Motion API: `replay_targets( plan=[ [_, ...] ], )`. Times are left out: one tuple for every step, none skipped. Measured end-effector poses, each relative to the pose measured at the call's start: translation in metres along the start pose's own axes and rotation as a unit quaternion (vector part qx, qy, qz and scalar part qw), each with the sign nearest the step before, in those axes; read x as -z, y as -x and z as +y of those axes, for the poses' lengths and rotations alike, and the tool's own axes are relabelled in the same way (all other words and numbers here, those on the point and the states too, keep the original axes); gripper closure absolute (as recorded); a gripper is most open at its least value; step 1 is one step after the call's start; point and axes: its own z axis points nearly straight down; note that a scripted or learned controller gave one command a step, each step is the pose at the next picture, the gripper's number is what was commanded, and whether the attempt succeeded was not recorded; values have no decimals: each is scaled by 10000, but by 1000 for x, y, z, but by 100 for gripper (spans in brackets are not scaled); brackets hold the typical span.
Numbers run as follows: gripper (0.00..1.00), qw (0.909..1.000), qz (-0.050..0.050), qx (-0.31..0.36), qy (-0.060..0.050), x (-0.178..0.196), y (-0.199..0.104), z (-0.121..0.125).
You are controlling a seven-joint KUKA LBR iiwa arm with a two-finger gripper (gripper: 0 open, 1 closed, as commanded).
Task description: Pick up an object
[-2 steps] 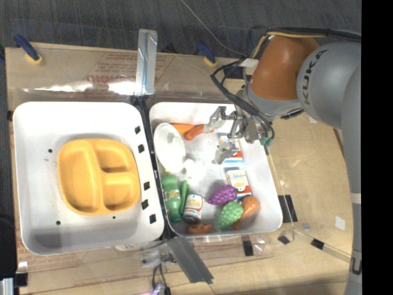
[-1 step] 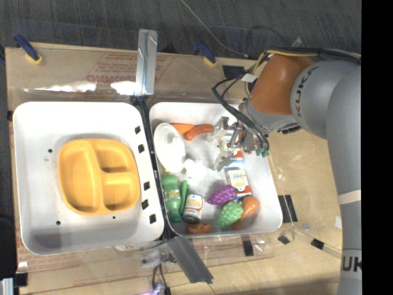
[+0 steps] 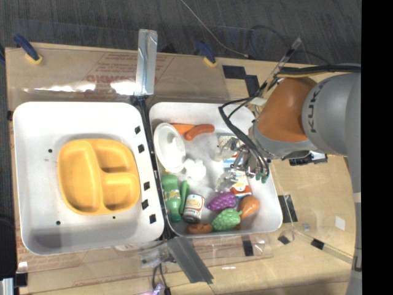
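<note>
My gripper [image 3: 235, 165] reaches down into the right bin [image 3: 202, 110] from the right, its metal end low over the clutter near the bin's right side. Below it lie purple grapes [image 3: 222, 200], a green bumpy fruit [image 3: 226, 219], an orange piece [image 3: 249, 206] and a small can [image 3: 193, 207]. A white bowl [image 3: 168, 146], a green bottle [image 3: 172, 195] and an orange-red sausage [image 3: 193, 130] lie further left and back. Nothing is visibly held.
The left bin [image 3: 37, 121] holds a yellow divided tray [image 3: 98, 175]. The grey arm with its orange band [image 3: 285, 112] and black cables cover the right bin's right edge. A metal clamp [image 3: 146, 60] stands behind the bins on the cardboard-covered bench.
</note>
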Motion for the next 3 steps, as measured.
replay_targets(
  plan=[
    [0,9974,-30,-721,3,1,-62,-19],
    [0,9956,2,-941,8,-1,-47,42],
    [0,9975,-5,-712,-6,11,-46,-17]
  ],
)
